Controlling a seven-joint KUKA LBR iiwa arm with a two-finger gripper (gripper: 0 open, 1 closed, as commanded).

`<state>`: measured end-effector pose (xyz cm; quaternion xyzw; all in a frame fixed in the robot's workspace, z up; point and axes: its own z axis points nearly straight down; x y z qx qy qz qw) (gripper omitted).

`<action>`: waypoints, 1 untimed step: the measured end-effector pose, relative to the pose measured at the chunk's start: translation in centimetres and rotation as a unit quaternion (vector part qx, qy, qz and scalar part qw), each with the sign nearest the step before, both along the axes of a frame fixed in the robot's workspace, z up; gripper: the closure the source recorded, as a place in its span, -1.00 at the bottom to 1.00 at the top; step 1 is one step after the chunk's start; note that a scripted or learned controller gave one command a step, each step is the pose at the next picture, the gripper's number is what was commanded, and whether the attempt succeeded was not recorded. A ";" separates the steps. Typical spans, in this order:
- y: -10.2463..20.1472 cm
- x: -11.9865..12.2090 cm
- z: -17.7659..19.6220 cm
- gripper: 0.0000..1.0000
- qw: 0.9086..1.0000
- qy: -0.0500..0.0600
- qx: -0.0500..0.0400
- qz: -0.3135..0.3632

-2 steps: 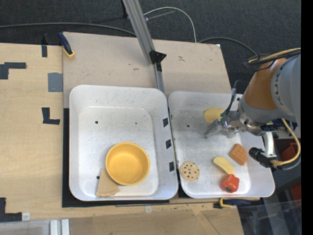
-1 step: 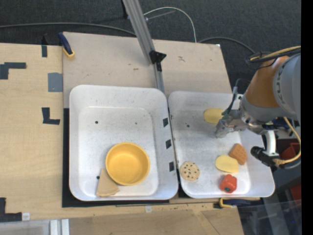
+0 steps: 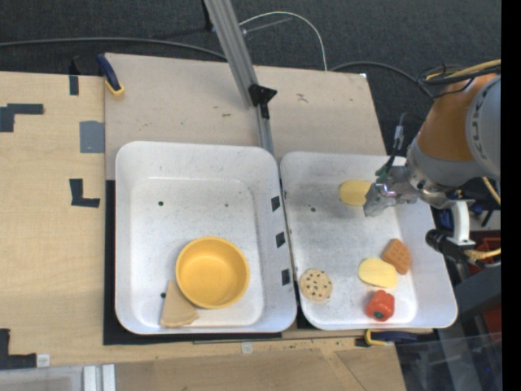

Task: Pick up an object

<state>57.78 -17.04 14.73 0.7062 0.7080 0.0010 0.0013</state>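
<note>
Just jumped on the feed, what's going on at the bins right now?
The arm has reached in over the right bin, with its gripper low beside a pale yellow piece near the far side. Nothing looks lifted yet. A cookie, another yellow piece, an orange waffle-like piece and a red piece lie nearer the front. The left bin has a yellow bowl and a tan wedge.

Beside the grey gripper (image 3: 376, 201) lay a pale yellow piece (image 3: 355, 192). Farther off were an orange waffle (image 3: 398, 256), a red tomato (image 3: 379, 305), a speckled tan cookie (image 3: 315, 284) and a yellow bowl (image 3: 212, 271).
</note>
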 end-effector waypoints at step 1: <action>0.6 -0.1 4.4 1.00 1.000 0.000 0.000 0.000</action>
